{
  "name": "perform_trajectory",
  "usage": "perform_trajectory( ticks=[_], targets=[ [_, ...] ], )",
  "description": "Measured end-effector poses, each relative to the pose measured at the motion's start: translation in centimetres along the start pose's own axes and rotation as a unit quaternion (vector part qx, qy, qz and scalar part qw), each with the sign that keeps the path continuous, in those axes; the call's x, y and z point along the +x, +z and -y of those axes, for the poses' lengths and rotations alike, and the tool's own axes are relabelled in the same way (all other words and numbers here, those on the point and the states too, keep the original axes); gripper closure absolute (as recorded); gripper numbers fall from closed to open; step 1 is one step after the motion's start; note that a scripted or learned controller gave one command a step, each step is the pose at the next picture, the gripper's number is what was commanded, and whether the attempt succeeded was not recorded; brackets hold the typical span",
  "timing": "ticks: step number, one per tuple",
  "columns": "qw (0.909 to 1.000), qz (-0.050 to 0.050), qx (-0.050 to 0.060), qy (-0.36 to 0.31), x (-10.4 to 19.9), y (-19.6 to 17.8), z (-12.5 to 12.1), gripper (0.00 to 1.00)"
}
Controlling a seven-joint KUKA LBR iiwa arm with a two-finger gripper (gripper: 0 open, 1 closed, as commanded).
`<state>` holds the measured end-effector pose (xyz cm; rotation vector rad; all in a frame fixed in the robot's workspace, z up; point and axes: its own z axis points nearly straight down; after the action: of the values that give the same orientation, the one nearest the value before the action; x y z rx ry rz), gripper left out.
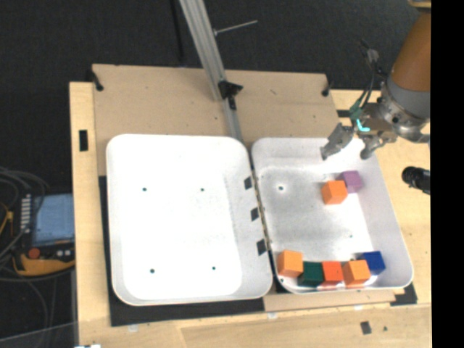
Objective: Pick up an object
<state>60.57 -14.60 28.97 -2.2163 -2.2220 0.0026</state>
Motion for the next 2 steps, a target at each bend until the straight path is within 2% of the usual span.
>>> perform_trajectory(
  ticks=[1,2],
  targets=[
    [1.0,0.0,-0.002,0.0,0.0,-0.2,-0.1,0.0],
    [1.0,0.001,0.001,0.002,-1.0,5.6,0.3,0.0]
  ],
)
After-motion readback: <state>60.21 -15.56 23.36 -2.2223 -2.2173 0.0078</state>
